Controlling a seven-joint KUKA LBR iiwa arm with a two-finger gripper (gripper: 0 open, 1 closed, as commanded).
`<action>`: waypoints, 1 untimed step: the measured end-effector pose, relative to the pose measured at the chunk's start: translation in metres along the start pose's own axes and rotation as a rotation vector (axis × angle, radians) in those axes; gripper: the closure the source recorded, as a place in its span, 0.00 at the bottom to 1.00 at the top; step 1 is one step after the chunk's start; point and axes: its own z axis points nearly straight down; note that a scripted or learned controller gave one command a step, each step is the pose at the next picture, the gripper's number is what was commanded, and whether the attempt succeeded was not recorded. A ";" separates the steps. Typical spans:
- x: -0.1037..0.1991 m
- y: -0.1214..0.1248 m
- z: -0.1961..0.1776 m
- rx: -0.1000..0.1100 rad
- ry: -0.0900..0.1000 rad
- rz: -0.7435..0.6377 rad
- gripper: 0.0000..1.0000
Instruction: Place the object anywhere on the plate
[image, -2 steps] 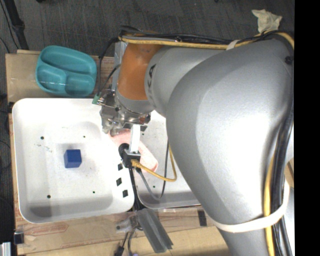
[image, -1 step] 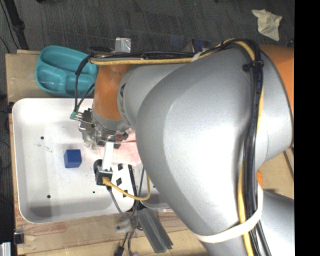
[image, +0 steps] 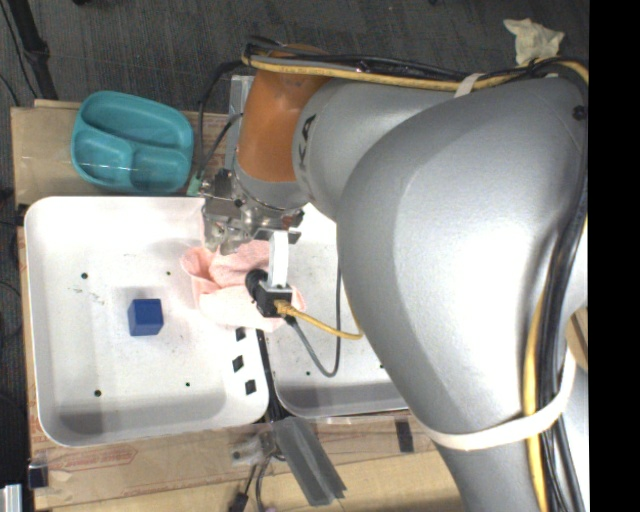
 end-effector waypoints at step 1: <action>0.028 -0.040 0.090 0.005 -0.003 0.242 1.00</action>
